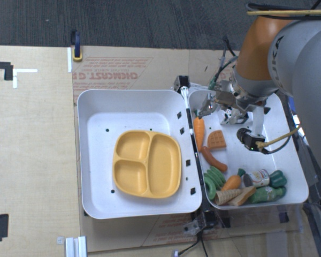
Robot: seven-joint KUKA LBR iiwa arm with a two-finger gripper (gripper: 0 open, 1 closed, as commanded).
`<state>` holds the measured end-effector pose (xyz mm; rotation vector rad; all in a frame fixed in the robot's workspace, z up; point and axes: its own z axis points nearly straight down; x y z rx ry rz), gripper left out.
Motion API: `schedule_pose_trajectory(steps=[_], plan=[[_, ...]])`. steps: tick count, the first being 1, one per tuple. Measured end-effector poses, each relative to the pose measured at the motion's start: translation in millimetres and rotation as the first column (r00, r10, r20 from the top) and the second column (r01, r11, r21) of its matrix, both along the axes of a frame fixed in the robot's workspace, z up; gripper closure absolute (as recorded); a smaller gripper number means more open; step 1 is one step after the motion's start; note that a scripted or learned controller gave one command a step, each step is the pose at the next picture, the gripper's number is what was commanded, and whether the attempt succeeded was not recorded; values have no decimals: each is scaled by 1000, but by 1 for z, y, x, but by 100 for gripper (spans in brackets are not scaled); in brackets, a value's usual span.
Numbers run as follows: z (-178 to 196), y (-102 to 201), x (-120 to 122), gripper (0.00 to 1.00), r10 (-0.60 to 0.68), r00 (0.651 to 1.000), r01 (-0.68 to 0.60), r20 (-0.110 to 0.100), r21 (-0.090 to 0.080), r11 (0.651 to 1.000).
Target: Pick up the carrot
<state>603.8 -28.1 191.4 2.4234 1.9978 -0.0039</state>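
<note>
The tabletop is a pale wooden board with a sheet of brown printed cardboard laid under the bins; dark grey carpet lies beyond its far edge.

The left shallow white plastic bin holds one yellow three-compartment plastic plate, lying flat near the bin's centre.

The right shallow white plastic bin holds the remaining items. The orange toy carrot lies along the bin's left wall, lengthwise, in the far half. Just to its right lies an orange waffle-shaped piece. An orange-red toy sausage lies near the carrot's near end. A cluster of small green, orange and tan toy foods occupies the near end of the bin.

The grey arm with the orange band enters from the right and covers the bin's far right corner. The pincer hangs above the far left part of the right bin, beyond the carrot's far tip and apart from it. The spacing of its tips cannot be made out.
</note>
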Motion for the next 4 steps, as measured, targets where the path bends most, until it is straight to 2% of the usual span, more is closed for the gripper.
schedule_pose_trajectory(steps=[1, 2, 3, 4], plan=[[-1, -19, 24, 0, -183, 983, 183, 0, -2, 983], [-1, 3, -7, 0, -256, 967, 256, -4, -1, 967], [-1, -10, 17, 0, -281, 960, 281, -1, -1, 960], [-1, 0, 4, 0, -258, 966, 258, -5, -1, 966]])
